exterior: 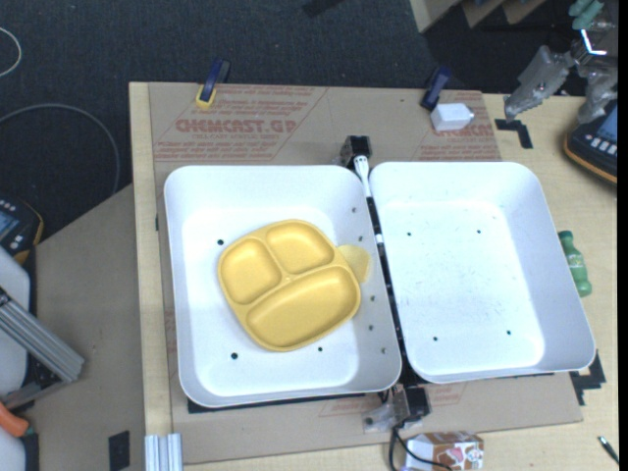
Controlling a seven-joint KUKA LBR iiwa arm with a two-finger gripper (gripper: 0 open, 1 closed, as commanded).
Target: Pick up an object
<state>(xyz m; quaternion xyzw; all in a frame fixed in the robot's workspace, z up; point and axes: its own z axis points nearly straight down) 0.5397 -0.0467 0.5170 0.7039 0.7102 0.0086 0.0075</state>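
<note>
Right bin (549,263) is wide open, easy to drop into. Left bin (186,263) is mostly taken up by the yellow tray (287,285).

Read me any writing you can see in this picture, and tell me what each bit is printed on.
"CHEMCAST G P", red print, on the board behind the left bin; the last letters are uncertain.
Red print on the board behind the right bin: partly covered by a white block, too blurred to read.
Small package at the front edge: markings too small to read.
Yellow divided tray: no text visible.
</note>
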